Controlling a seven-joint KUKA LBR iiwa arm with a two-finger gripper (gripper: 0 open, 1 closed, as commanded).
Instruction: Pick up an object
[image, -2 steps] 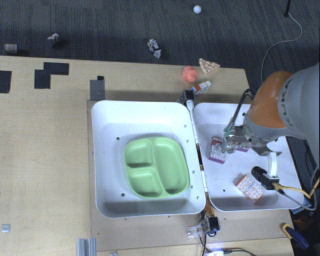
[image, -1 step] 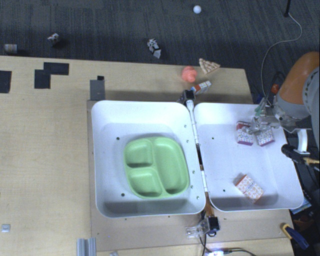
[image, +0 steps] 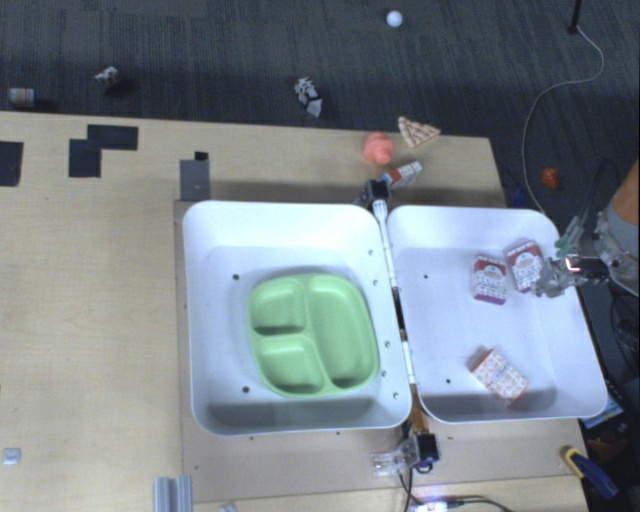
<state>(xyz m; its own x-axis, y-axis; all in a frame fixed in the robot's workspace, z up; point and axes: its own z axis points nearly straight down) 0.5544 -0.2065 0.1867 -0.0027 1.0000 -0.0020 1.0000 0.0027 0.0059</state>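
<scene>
Gripper (image: 560, 275) hovering beside the red-and-white packet (image: 525, 266) — finger state impossible to tell; packet looking light, crinkly — pinching across its flat middle.

Left packet (image: 489, 279): small red-and-white printed packet, lying flat on the floor of the right bin (image: 440, 330), in its upper right part.
Middle packet (image: 525, 266): same red-and-white print, lying flat, just beside the left packet on its right and slightly higher in the view; near the bin's right wall.
Lower packet (image: 498, 374): small box or packet with a red-and-white pattern, lying flat and turned at a slant, in the lower right part of the right bin, well apart from the other two.
Green tray (image: 312, 334): light green, three compartments, lying flat in the middle of the left bin (image: 215, 300).
</scene>
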